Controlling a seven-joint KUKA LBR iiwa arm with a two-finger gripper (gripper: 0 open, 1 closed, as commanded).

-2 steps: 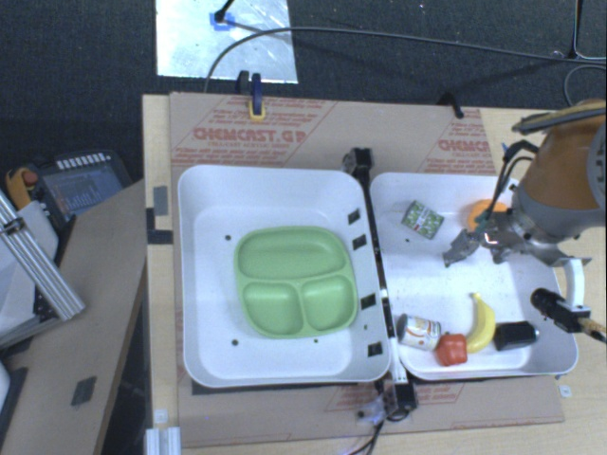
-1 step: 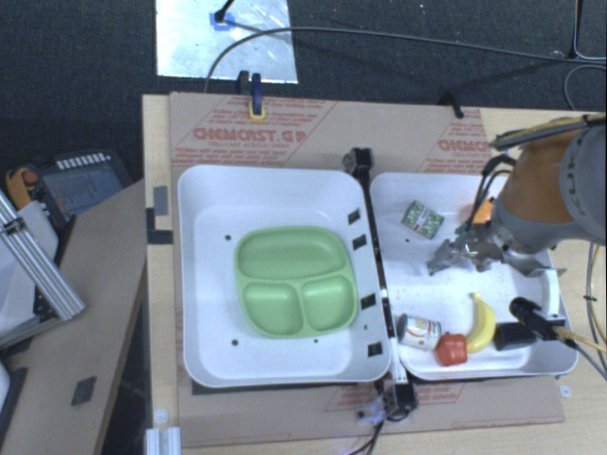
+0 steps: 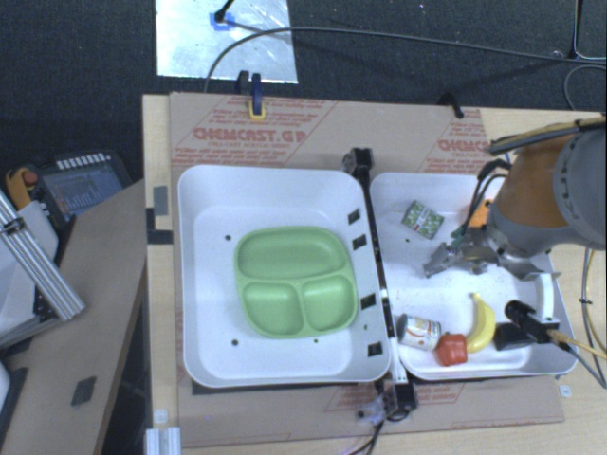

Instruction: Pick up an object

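Observation:
My gripper (image 3: pixel 455 263) hangs low over the middle of the right bin (image 3: pixel 398 190), open with nothing between its fingers. A small green packet (image 3: pixel 421 219) lies just up and left of it, apart from it. Toward the bin's front lie a yellow banana (image 3: pixel 482 320), a red round thing (image 3: pixel 452 350) touching the banana's lower end, and a small white can (image 3: pixel 418 330) on its side at the front left. The gripper touches none of these.
The left bin (image 3: pixel 204 207) holds a green divided plate (image 3: pixel 292 281) with three compartments. A black divider (image 3: pixel 371 254) runs between the two bins. The arm's grey and orange body (image 3: pixel 541 192) covers the right bin's far right side.

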